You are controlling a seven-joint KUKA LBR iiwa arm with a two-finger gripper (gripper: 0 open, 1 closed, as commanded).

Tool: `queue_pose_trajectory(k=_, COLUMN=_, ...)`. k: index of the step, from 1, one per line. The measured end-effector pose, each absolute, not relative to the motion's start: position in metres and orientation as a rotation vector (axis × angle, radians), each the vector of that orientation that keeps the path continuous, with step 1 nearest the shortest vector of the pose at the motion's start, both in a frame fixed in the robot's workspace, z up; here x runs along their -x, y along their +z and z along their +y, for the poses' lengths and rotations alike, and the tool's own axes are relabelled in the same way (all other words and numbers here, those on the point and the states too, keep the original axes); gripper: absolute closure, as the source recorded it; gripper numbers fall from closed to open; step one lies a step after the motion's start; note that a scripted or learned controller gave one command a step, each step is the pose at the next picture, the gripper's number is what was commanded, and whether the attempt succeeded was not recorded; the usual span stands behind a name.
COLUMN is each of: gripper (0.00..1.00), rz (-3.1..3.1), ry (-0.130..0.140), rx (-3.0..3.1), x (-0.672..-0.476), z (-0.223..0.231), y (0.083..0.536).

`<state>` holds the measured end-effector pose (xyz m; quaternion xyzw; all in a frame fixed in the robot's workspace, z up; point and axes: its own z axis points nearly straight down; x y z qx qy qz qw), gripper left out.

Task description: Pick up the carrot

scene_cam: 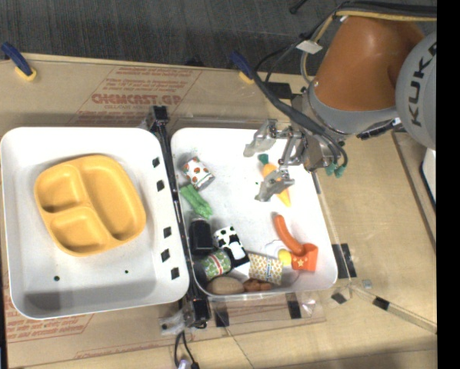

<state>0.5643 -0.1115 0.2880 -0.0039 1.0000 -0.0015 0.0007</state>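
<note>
Carrot (278, 183) is seen at the upper right of the right bin (238, 148), between the spread fingers of the gripper (267, 167). No grasp is made; closing and lifting remain.

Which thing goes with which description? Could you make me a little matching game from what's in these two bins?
Things:
1. divided yellow plate
2. carrot
3. green pod
4. black-and-white cow toy

Descriptions:
A. long and green, near the right bin's left wall
B. in the left bin
C. orange, under the gripper
D. patched, among the clutter at the right bin's near end

Pairs: 1-B, 2-C, 3-A, 4-D
</note>
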Motion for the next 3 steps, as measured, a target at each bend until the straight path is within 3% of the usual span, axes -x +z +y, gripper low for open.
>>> queue_pose_trajectory(k=1, gripper=0.0, rz=3.144, ry=-0.002, rx=-0.083, x=-0.616, z=-0.189, y=0.222)
queue_pose_trajectory(k=2, gripper=0.0, rz=3.136, ry=-0.001, rx=-0.162, x=-0.638, z=-0.208, y=0.092)
queue_pose_trajectory(k=3, gripper=1.0, rz=3.13, ry=-0.004, rx=-0.148, x=-0.642, z=-0.206, y=0.105)
